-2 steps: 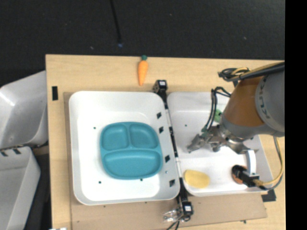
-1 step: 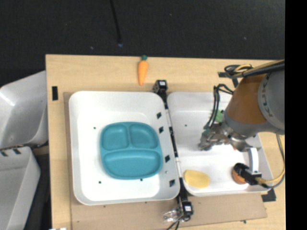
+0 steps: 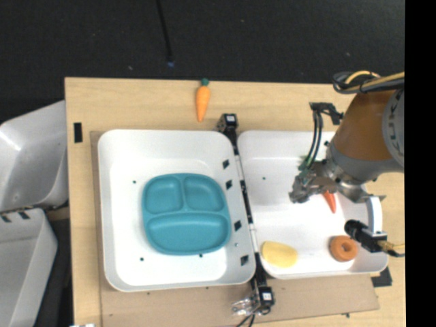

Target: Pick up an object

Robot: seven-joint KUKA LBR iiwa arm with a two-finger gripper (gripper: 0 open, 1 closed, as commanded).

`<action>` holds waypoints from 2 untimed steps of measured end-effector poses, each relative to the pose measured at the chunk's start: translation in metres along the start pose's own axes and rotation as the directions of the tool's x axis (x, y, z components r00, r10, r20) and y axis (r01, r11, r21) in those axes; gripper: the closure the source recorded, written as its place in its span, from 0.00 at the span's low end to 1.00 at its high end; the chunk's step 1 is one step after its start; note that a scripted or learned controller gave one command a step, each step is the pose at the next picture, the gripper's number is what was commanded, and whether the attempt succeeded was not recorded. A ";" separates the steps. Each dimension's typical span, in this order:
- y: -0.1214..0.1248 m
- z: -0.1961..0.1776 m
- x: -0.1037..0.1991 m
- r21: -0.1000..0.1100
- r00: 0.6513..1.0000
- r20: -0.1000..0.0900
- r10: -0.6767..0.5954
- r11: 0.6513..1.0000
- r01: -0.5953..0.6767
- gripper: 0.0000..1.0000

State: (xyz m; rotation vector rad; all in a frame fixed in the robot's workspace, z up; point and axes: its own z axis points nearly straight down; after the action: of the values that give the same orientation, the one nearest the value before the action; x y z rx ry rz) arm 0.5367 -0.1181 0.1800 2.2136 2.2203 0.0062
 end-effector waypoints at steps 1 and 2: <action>-0.001 -0.044 0.001 0.001 1.000 0.000 0.000 1.000 0.000 1.00; 0.001 -0.085 -0.001 0.000 1.000 0.000 0.000 1.000 0.000 1.00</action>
State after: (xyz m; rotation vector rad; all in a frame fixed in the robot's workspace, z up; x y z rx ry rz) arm 0.5370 -0.1186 0.2655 2.2135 2.2207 0.0053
